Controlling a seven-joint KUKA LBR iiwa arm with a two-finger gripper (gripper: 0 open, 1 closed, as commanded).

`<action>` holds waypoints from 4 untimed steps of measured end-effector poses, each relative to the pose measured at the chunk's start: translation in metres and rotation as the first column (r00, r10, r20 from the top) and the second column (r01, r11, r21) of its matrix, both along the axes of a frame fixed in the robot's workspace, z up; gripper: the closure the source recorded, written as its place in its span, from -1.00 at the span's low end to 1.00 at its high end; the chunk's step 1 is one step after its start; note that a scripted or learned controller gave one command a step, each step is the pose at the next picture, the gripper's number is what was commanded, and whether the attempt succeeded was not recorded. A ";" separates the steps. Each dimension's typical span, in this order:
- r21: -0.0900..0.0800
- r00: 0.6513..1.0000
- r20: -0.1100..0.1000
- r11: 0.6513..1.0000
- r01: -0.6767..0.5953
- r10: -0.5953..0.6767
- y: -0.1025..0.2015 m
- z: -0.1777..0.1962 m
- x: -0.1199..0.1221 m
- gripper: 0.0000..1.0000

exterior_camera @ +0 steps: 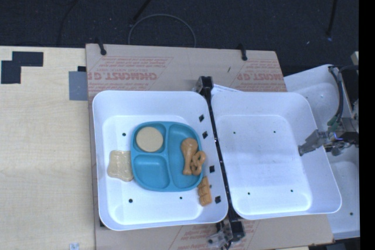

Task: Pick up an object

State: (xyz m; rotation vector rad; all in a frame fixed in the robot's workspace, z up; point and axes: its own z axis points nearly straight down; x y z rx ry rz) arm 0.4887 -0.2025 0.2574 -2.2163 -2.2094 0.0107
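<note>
Nugget (204, 191): left bin (111, 120), 5 o'clock corner, just off the tray.
Tray (153, 175): blue, centre of left bin; disc (149, 139) at 11 o'clock, pretzel (192, 156) at 3 o'clock.
Bread (120, 165): touching tray at 9 o'clock.
Claw (306, 147): over right bin (263, 120) rim, 3 o'clock; apart or together, cannot tell.
Risk: long reach across the divider (214, 155); flat pieces likely to slip; possible snag on the tray lip.

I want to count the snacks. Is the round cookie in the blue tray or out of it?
In. The round cookie lies flat inside the blue tray's upper-left compartment, with the tray's raised rim all around it.
</note>
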 end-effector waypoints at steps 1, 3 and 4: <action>-0.003 1.000 0.010 1.000 -0.003 0.003 0.000 0.005 0.002 -1.00; 0.000 1.000 0.005 1.000 -0.003 0.003 0.003 -0.113 -0.011 -1.00; 0.000 1.000 0.006 1.000 -0.003 0.003 0.005 -0.167 -0.012 -1.00</action>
